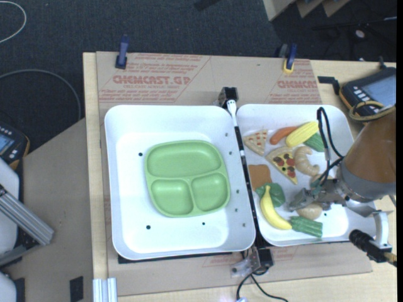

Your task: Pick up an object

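The right bin [334, 231] holds several toy foods: two pizza slices [257, 141] [284, 163], a carrot [283, 134], a corn cob [302, 132], a pale beige piece [305, 160], a brown square [259, 175], a yellow banana [271, 211] and a green vegetable [306, 226]. My gripper [306, 200] is low in this bin's front right part. It sits right over a small beige item [309, 212], between the banana and the bin's right wall. Its own body hides what lies beneath it.
The left bin [126, 168] carries a green divided plate [187, 176]. The arm's orange and grey body [374, 159] covers the right bin's right edge. A black cable [324, 131] loops over the corn. A yellow-black device [368, 93] lies at the back right.
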`<state>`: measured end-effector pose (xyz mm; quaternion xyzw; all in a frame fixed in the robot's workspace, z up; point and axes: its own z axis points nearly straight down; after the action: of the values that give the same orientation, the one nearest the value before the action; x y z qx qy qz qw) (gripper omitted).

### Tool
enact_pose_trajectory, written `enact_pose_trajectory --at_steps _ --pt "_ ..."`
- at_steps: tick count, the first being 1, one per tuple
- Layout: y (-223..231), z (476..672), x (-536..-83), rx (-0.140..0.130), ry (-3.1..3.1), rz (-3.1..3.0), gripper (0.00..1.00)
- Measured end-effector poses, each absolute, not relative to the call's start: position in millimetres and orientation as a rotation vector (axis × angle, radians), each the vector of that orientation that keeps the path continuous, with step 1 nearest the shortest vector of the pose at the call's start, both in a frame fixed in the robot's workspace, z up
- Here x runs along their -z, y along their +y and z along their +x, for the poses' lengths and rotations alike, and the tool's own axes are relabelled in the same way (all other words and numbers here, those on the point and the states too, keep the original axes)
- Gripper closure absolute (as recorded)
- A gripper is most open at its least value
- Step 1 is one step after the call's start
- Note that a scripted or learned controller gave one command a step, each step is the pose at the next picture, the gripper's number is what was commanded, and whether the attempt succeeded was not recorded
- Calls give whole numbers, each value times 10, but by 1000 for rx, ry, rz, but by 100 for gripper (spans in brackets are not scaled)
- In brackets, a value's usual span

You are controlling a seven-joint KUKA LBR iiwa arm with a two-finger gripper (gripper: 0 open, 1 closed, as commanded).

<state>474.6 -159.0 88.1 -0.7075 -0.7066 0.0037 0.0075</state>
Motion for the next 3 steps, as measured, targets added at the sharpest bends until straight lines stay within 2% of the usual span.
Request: enact_pose_trajectory --at_steps 1,2,3 --pt "-1612 4808 -1050 3 -2223 -2227 100" --pt "-922 4897 -861 4 -2226 -2214 100" --pt "-962 4912 -984 6 -2227 -2227 100"
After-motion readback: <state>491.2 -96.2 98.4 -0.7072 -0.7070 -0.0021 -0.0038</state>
